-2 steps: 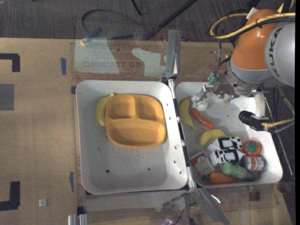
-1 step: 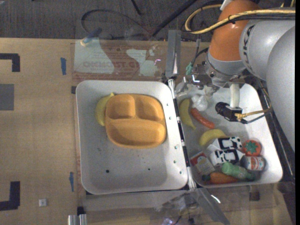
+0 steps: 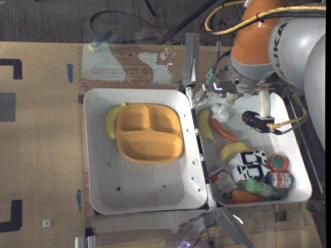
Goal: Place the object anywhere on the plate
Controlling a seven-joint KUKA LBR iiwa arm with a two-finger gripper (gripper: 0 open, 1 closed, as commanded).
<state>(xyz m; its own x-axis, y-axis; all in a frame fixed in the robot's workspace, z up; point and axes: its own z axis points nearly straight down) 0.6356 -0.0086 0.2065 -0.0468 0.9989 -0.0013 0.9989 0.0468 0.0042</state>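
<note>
The orange plate (image 3: 149, 132) sits in the left bin (image 3: 98, 154), toward its far edge, with a yellow banana (image 3: 110, 122) tucked under its left side. Over the far-left corner of the right bin (image 3: 300, 154) hangs the gripper (image 3: 221, 103); whether its fingers are spread or closed I cannot tell. Below it lie another banana (image 3: 205, 125), a red sausage-shaped piece (image 3: 223, 130) and mixed toy food along the near edge.

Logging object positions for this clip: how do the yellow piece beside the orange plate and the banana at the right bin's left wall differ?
The yellow piece lies in the left bin, partly hidden under the orange plate; the banana lies in the right bin, in full view beside an orange sausage-like toy. The banana looks greener and slimmer. Both are curved and yellowish.
</note>
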